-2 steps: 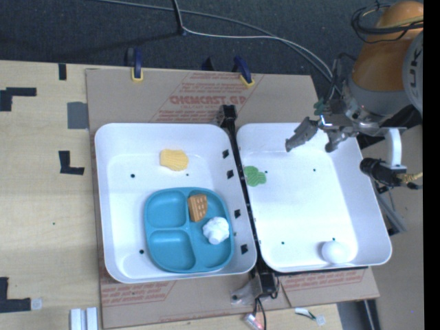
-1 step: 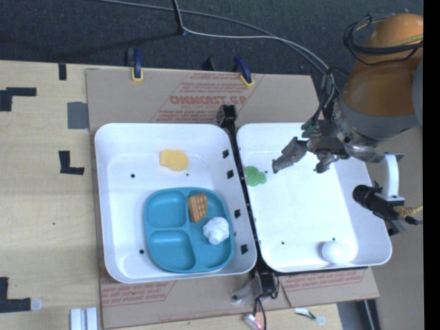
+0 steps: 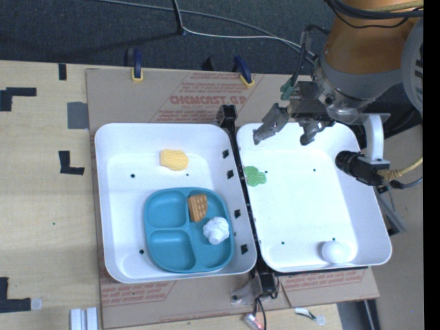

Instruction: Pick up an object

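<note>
The claw (image 3: pixel 289 132) hangs wide open and empty over the upper edge of the right bin (image 3: pixel 302 205), in the approach step. The green object (image 3: pixel 255 177) lies below-left; next it must descend over it.

Gripper (image 3: pixel 287 130) hangs over far edge of right bin (image 3: pixel 357 205), fingers (image 3: pixel 265 133) spread apart, nothing between them. Green object (image 3: pixel 254 177) lies in right bin, near its left wall, just nearer than gripper. White ball (image 3: pixel 336 251) in right bin's near right corner. Left bin (image 3: pixel 110 184) touches right bin's left side; holds blue divided tray (image 3: pixel 165 243) carrying brown piece (image 3: pixel 198 207) and white lump (image 3: pixel 216 230). Yellow object (image 3: pixel 174 159) beyond tray. Both bins rest on cardboard sheet (image 3: pixel 185 98) on table (image 3: pixel 34 205).
</note>
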